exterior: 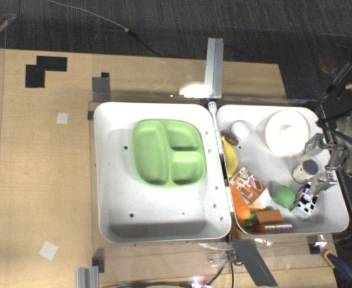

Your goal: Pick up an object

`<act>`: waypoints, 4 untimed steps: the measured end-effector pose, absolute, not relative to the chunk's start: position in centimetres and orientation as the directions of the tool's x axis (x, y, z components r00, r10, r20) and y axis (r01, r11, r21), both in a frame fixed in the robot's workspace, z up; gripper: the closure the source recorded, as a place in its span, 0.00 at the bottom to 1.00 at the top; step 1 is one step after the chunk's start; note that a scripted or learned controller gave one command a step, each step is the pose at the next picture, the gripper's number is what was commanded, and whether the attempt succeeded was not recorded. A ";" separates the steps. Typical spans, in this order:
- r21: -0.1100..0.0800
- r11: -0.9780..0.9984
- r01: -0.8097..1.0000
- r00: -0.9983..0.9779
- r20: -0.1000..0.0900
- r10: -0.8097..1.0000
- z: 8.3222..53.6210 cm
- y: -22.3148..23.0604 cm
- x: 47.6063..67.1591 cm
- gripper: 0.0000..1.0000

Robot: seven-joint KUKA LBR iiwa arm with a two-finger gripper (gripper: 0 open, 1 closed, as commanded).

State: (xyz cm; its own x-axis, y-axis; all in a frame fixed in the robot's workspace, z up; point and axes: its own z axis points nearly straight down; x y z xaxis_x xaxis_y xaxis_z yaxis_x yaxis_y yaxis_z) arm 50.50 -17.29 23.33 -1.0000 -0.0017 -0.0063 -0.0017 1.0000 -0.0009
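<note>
- Two shallow white bins sit side by side on a wooden bench (pixel 44 179): a left bin (pixel 113 221) and a right bin (pixel 335 218).
- The left bin holds one thing, a light green divided plate (pixel 164 152), lying near its middle.
- The right bin holds about eleven things, crowded toward its left and near sides.
- At the far side of the right bin are one white upturned bowl (pixel 287 131) and, to its left, one small white cup (pixel 239 129).
- One banana (pixel 229 153) lies along the left wall, partly hidden by the rim between the bins.
- Nearer are one red-and-white packet (pixel 248 186), one orange carrot (pixel 241 207), one green ball (pixel 284 195), one black-and-white spotted toy (pixel 307 204) and one brown block (pixel 271 216).
- A red thing and a dark green thing by the near wall are too jumbled to name.
- One small round container (pixel 305 170) sits just left of the hand (pixel 321 164); whether they touch is unclear.
- The hand is low at the right bin's right wall, and its arm is cut off at the right edge.
- Whether the hand is wide or narrow cannot be told.
</note>
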 end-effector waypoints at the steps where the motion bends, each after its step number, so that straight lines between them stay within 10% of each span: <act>1: -0.011 0.976 -0.216 -0.976 -0.023 -0.216 11.9 -19.8 52.2 0.00; 2: -0.009 0.982 -0.188 -0.982 -0.021 -0.189 9.5 -19.6 53.4 0.00; 3: -0.006 0.982 -0.190 -0.981 -0.023 -0.190 9.2 -11.5 49.9 0.00; 4: -0.009 0.938 0.346 -0.938 -0.027 0.345 9.2 -10.3 49.6 0.00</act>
State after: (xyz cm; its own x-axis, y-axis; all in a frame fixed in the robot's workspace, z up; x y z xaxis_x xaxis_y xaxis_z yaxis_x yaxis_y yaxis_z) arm 49.64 -10.28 9.24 -0.9380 0.3455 -0.0274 0.3458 0.9383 -0.0093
